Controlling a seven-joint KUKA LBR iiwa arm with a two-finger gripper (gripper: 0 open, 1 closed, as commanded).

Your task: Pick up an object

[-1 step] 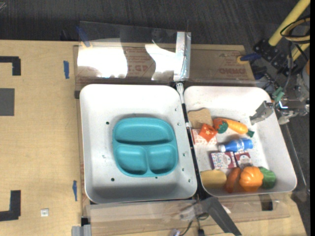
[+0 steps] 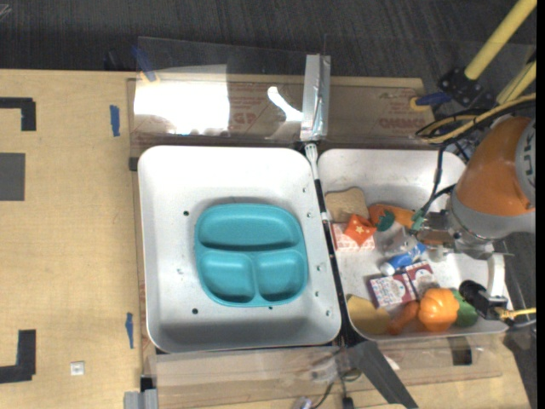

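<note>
Orange pumpkin toy (image 2: 437,307) at right bin (image 2: 375,164) front edge, clutter packed tight; end effector (image 2: 426,228) low over pile, grip state unclear.

One fixed camera above the bench (image 2: 68,228) — slanted downward over both white bins (image 2: 162,177) — arm (image 2: 498,186) from right.

Two white bins (image 2: 162,177): one teal divided tray (image 2: 251,253) in the left, a jumble of small items in the right

tray (image 2: 251,252) teal | bins (image 2: 162,186) white | pumpkin (image 2: 438,308) orange, green stem | carton (image 2: 354,233) red/white | bench (image 2: 60,228) tan
</note>
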